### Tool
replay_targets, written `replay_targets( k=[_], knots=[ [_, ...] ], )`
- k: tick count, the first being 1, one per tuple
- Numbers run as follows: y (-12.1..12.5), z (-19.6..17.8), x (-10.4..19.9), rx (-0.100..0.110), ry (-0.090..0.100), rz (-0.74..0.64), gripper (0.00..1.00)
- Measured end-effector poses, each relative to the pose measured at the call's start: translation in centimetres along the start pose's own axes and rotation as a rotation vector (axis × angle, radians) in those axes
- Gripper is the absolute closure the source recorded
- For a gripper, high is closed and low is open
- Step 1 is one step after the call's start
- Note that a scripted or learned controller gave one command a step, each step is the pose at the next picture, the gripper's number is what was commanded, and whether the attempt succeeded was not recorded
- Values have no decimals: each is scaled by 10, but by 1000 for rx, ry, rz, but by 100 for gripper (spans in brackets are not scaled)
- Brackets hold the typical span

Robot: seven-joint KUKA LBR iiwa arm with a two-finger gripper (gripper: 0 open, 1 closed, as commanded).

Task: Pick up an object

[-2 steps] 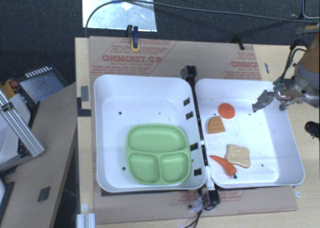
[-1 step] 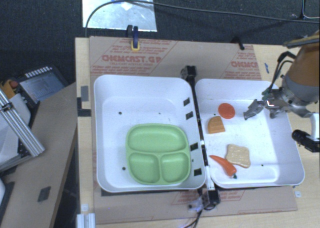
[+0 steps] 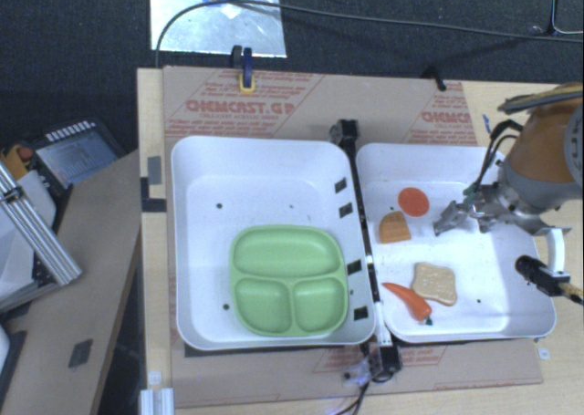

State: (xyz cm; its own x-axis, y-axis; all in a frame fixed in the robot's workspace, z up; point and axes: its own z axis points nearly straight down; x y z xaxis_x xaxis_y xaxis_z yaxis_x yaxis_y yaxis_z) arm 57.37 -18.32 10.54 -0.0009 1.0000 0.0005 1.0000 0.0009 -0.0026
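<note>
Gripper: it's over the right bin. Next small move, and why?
Probably shift the gripper toward the red round piece and lower onto it. The gripper sits just right of it, above the right bin, with nothing between its fingers; that piece is the closest item and lies apart from the others.

A green divided plate [image 3: 287,278] crowds the left bin's [image 3: 196,222] front; its back half lies open.

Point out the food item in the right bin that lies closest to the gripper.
The round red slice: it lies just left of the gripper. The orange wedge, the toast and the red chili pepper all lie farther off.
</note>
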Motion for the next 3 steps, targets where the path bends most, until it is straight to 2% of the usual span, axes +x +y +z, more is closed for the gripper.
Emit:
replay_targets(
  k=[1, 2, 3],
  knots=[
    [1, 21, 0, -3, -1, 0, 0],
    [2, 10, 0, -7, -2, -1, 100],
    [-2, -54, 0, -8, -2, -2, 100]
  ],
)
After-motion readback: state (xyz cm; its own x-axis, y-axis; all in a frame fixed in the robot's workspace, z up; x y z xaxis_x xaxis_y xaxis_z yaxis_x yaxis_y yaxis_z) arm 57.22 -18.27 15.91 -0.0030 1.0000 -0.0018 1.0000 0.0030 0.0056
